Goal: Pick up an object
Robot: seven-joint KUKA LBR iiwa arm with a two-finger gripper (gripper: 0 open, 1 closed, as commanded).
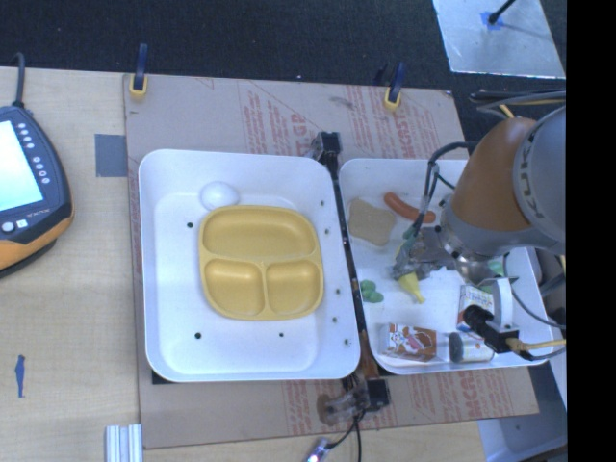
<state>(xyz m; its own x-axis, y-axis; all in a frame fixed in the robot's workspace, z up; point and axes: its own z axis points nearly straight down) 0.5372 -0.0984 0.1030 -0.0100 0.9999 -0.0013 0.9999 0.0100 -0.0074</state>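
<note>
- On the worktop, a light wooden surface, lies a brown cardboard sheet with red print, held at its far edge by two yellow clamps.
- Beyond the worktop's far edge is dark floor; a pale square with a blue mark lies on it at upper right.
- A pendant with a screen and orange rim rests at the worktop's left edge.
- A grey patch of tape sits on the wood just left of the cardboard.
- Two white bins stand side by side on the cardboard, joined by a black strip between them.
- Left bin: holds a yellow three-compartment tray and a white egg touching the tray's far left corner.
- Right bin: holds a tan pad, an orange carrot, a green piece, a yellow piece, a printed packet and a small jar.
- The arm enters from the right, its orange band above the right bin, wrist angled down and left.
- The gripper sits low in the right bin, just above the yellow piece and near the carrot.
- Gripper opening: cannot tell; dark parts and cables blur it. Nothing is seen held.
</note>
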